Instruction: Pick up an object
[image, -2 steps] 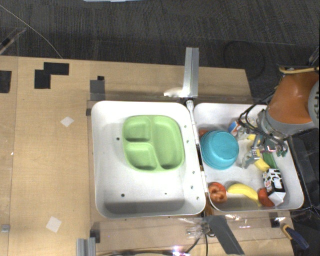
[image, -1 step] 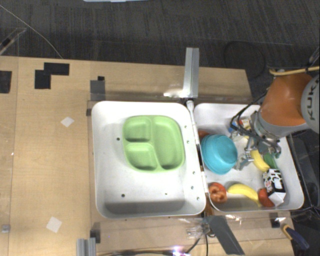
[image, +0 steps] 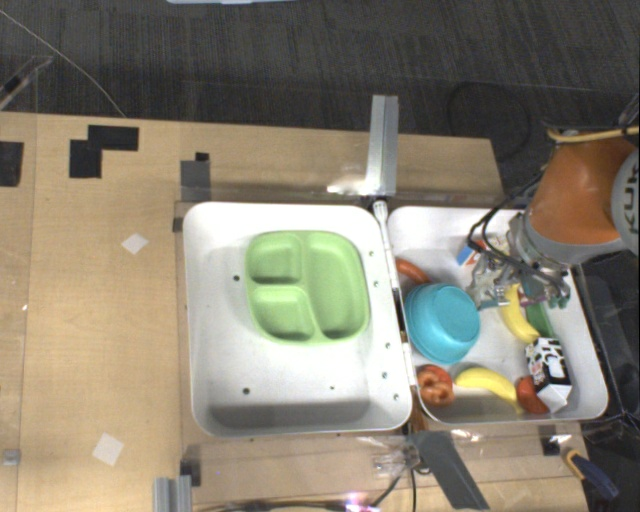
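My gripper (image: 497, 285) hangs low over the right bin (image: 430, 225), just right of a blue bowl (image: 443, 320) lying in the bin's middle. A yellow banana (image: 518, 320) and a green item (image: 541, 318) lie directly beneath and to the right of the gripper. A second banana (image: 487, 382) rests along the bin's front, with a red apple (image: 434, 383) to its left. A black-and-white carton (image: 548, 362) and a red item (image: 532, 394) sit at the front right corner. An orange-red item (image: 410, 270) peeks out behind the bowl.
A green divided plate (image: 305, 285) lies in the left bin (image: 215, 380). The arm's orange band (image: 580, 195) looms over the right bin's far right corner. A metal post (image: 383, 150) stands behind the wall between the bins.
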